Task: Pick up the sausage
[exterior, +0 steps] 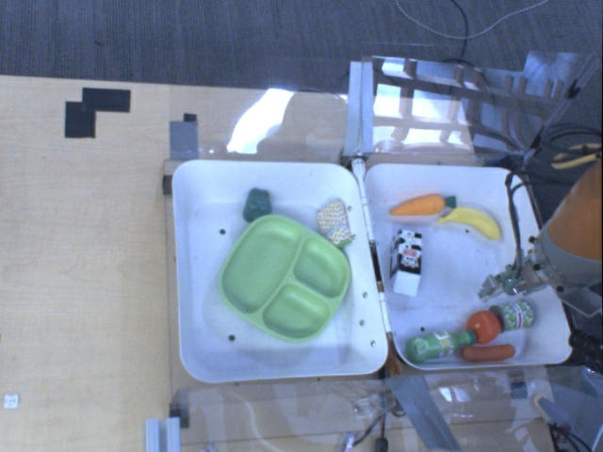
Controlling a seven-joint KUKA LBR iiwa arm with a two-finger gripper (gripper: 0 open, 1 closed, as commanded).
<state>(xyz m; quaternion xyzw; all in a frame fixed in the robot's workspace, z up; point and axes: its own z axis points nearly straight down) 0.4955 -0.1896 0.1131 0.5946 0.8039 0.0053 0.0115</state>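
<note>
Reaching in from three o'clock, the arm (577, 234) hangs its hand (509, 282) low over the right bin (443, 182), above a small jar (514, 314) lying on its side; whether it touches the jar, or how the hand is set, I cannot tell.

The sausage (488, 352) lies at the bin's five o'clock corner, beside a tomato (483, 326) and a green bottle (436, 345). A carrot (418, 205) and banana (471, 220) sit toward twelve o'clock, a milk carton (407, 260) toward nine.

On the desk (85, 281), the left bin (188, 281) holds a green divided plate (285, 277), a dark green block (257, 204) and a patterned pouch (334, 221).
</note>
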